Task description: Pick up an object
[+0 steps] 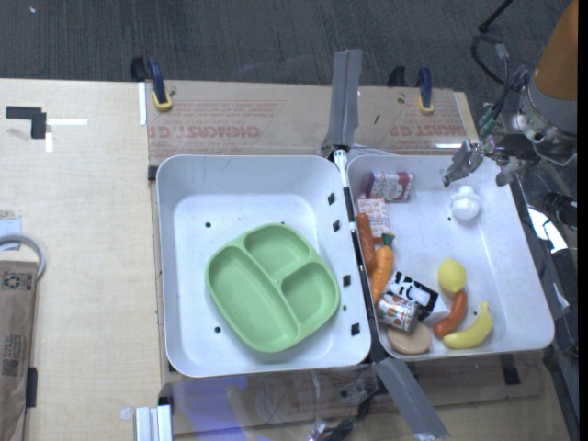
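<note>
My gripper (479, 171) hangs over the back right part of the right bin (514, 246), its two fingers spread open with nothing between them. A white ball (465, 207) lies just below and in front of it, apart from the fingers. Further forward in the same bin lie a yellow lemon (451, 275), a red sausage (451, 312) and a banana (469, 331). Along the bin's left side are a pink packet (389, 186), a carrot (381, 270), a black-and-white box (412, 291), a small can (397, 313) and a tan disc (410, 341).
The left bin (184, 200) holds a green divided plate (272, 286). A grey divider post (344, 99) stands at the back between the bins. Cardboard (239, 118) with two clamps lies behind them. The arm's orange band (559, 58) is at the far right.
</note>
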Controlling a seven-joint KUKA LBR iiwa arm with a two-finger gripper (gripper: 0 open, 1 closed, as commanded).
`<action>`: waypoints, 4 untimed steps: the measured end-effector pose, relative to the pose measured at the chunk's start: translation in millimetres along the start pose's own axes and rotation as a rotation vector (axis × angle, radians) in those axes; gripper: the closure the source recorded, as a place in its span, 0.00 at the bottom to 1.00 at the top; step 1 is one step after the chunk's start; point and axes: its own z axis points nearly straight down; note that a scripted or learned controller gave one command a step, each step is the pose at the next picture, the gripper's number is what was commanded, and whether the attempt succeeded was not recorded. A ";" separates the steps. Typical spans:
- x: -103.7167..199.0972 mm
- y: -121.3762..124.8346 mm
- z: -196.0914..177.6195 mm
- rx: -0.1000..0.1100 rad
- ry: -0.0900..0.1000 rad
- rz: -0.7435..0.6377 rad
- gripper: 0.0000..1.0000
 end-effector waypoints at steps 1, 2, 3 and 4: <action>-49.7 -103.4 109.2 0.001 0.002 0.039 0.00; 30.2 -85.6 154.9 -0.004 0.002 -0.071 0.00; 33.8 -64.1 186.1 0.000 0.001 0.070 0.00; 32.9 -64.4 177.4 0.002 0.001 0.073 1.00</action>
